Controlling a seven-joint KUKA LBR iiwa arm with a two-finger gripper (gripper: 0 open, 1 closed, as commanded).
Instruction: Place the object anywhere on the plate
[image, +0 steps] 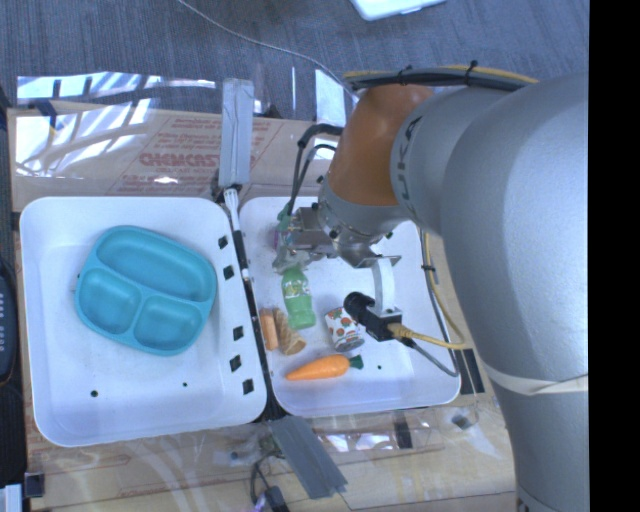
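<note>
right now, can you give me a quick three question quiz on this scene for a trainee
1. True or false: the blue three-compartment plastic plate lies in the left white bin.
2. Which item lies nearest the right white bin's front rim? A) green plastic bottle B) orange toy carrot C) small white cup with red spots
3. Fill in: the grey arm's gripper is over the ____ bin.

Key: 1 true; 2 B; 3 right.
</note>
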